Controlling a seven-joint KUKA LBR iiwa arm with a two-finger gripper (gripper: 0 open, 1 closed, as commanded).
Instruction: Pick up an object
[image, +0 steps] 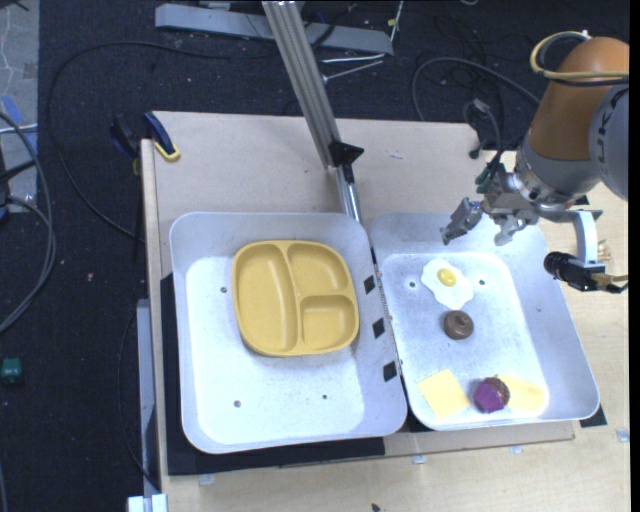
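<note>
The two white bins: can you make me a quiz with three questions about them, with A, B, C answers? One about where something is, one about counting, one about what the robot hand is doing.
1. Where is the yellow tray?
A. left bin
B. right bin
C. on the floor

2. How many food toys lie in the right bin?
A. two
B. five
C. eight

3. What is the hand doing?
A. gripping the tray
B. hovering over the right bin's far edge, holding nothing
C. lifting the purple toy

Answers: 1 A, the tray sits in the left bin. 2 B, egg, brown donut, two yellow slices and purple toy. 3 B, nothing sits between its fingers.
</note>
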